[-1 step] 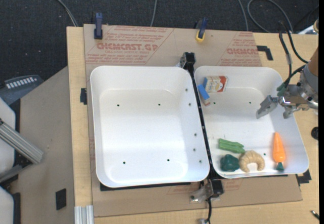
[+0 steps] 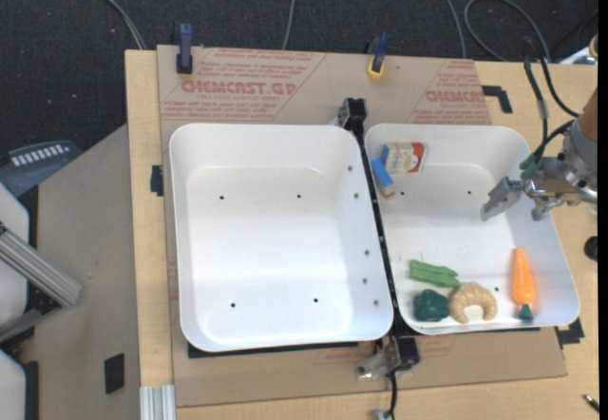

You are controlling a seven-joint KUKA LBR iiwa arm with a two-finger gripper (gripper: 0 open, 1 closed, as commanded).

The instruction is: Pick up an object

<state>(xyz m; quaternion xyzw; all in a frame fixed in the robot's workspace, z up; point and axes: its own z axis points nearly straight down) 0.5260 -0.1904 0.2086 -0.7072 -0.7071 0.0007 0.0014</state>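
End effector (image 2: 521, 198): over right bin (image 2: 446, 238), fingers spread, nothing held.
Carrot (image 2: 522, 281): near-right corner, just toward cam from end effector.
Long axis: roughly front-to-back.

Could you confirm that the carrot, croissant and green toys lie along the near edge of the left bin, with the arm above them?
Not quite: the camera view shows the carrot, croissant and green toys along the near edge of the right bin, with the arm above them.

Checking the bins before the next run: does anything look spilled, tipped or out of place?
Nothing stands out. The toys, a carrot, croissant, green pieces and small box, all lie inside the right bin; the hand hovers at its right side.
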